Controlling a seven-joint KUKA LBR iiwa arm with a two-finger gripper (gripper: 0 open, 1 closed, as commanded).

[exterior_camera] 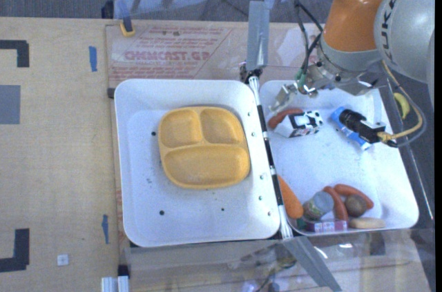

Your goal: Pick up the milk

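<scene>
The milk (304,123) is a small white carton with black cow patches, lying in the right bin (387,177) near its far left corner. A red sausage (280,118) rests against the carton's left side. My gripper (293,93) hangs just beyond the carton, over the bin's far left corner, and nothing shows in its grasp. The orange-banded wrist rises above it toward the upper right.
The left bin (135,166) holds a yellow divided plate (204,146). Along the right bin's near edge lie a carrot (290,197), a small jar (319,204), another sausage (343,194), a brown round item (357,204) and a pale piece (366,222).
</scene>
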